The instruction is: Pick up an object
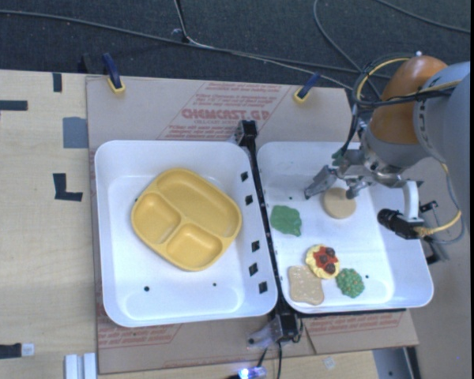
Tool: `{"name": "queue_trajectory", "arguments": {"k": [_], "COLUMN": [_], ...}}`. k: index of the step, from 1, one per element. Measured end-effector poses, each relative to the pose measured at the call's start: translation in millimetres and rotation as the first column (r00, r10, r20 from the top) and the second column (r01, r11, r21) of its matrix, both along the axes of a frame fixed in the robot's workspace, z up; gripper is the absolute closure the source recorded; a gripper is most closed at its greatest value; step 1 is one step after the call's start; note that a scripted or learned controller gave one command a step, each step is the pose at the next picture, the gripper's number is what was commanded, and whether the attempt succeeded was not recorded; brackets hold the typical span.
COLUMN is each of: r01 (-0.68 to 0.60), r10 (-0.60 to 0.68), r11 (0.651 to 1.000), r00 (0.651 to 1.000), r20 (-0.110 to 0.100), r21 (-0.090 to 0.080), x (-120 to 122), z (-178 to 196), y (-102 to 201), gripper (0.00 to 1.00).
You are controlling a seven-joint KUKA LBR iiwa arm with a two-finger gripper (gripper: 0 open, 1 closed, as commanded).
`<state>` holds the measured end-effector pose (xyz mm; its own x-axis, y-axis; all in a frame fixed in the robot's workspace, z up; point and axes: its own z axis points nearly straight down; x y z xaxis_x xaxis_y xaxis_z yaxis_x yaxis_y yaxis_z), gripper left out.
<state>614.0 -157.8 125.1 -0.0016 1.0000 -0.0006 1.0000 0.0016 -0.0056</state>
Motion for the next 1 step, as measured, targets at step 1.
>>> {"name": "queue_trajectory", "arguments": {"k": [1], "r01": [-0.001], "r10": [0.001], "r11": [1.000], "r00": [1.000], "r20": [0.004], "r21": [0.000], "x": [1.2], "z": [12.9], "y": [0.5], "gripper": [1.00]}}
